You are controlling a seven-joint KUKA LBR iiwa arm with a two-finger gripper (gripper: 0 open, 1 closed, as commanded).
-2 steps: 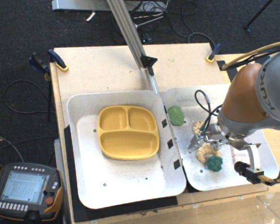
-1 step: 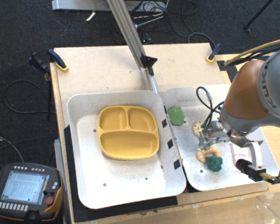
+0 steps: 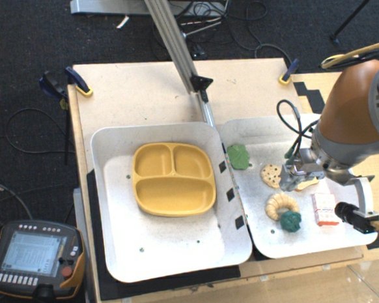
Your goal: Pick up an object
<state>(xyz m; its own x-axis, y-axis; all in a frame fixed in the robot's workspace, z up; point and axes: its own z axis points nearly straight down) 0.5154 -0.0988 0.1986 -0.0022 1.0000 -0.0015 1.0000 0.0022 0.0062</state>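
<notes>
Right bin (image 3: pixel 268 242): gripper (image 3: pixel 299 179) is seen low beside cookie (image 3: pixel 270 174); jaw state cannot be told. Croissant (image 3: pixel 280 204), teal lump (image 3: pixel 290 220), carton (image 3: pixel 324 208), green lump (image 3: pixel 238 156) are listed. Left bin (image 3: pixel 119 251): yellow divided plate (image 3: pixel 174 179).

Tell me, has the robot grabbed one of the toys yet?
Not that I can see. The gripper is down in the right bin, next to the cookie and above the croissant, so the reaching part looks done. I see nothing between its fingers. The green leafy piece, teal piece and small box all lie in the bin. Grabbing and lifting are left.
</notes>
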